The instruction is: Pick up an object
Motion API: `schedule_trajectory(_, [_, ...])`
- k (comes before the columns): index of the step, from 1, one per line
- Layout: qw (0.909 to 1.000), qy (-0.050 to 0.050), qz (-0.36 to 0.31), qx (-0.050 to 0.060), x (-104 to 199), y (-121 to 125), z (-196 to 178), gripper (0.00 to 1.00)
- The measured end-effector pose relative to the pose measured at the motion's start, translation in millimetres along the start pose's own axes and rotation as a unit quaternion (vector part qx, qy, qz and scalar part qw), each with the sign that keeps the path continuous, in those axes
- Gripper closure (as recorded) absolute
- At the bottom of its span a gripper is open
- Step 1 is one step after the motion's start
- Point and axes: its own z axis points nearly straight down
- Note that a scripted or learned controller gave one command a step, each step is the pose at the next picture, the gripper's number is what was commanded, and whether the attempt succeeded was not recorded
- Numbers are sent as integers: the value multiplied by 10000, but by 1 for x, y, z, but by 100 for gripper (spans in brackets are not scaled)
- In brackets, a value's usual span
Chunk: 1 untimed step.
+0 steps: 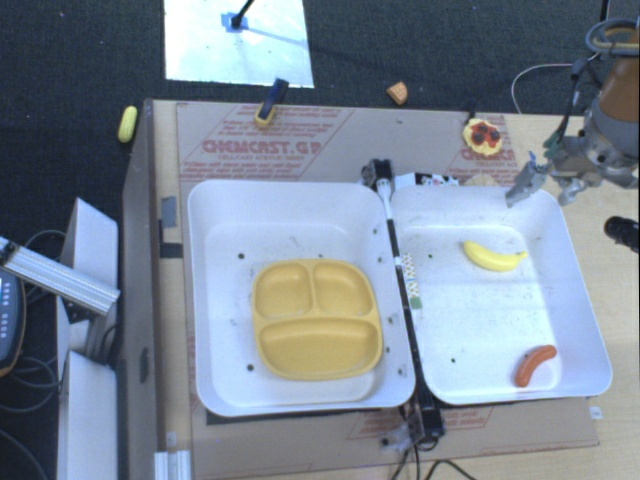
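Gripper: open, empty, above the right bin's far rim.
Risk: your descent may clip the rim, missing the banana.

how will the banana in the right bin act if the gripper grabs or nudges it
The banana looks like a small glossy toy, so probably light and stiff. Its curved, smooth skin may slip from the gripper. Lying flat on the right bin floor, it would likely pivot or slide rather than roll.
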Motion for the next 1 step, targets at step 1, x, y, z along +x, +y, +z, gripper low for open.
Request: schedule_trajectory(1, [10000,-5,6,-2,-9,-20,-7,0])
